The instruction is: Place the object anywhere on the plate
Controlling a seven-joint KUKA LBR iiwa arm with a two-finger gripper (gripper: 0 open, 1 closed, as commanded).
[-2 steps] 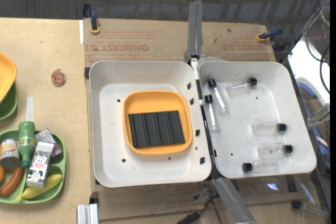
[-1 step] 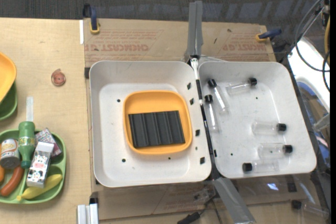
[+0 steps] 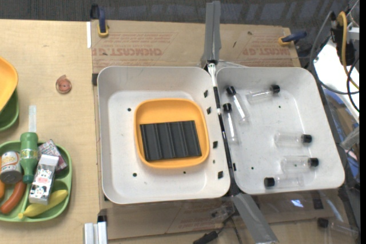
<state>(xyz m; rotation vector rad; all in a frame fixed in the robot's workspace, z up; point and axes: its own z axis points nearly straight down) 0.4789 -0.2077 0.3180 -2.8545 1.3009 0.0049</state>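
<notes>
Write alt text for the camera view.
An orange square plate bearing a dark ribbed rectangular block sits in the left shallow white bin. The right white bin holds several clear black-capped plastic vials.

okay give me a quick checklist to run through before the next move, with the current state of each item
1. Square orange plate lies flat in the left white bin: ok.
2. Plate surface free for a new object: not ok, a dark grey ribbed rectangular block covers most of it.
3. Objects available in the right white bin: ok, several clear plastic tubes with black caps lie scattered there.
4. Tubes separated enough to pick one: ok, the one nearest the far wall lies apart.
5. Hand position and grip: cannot tell.
</notes>
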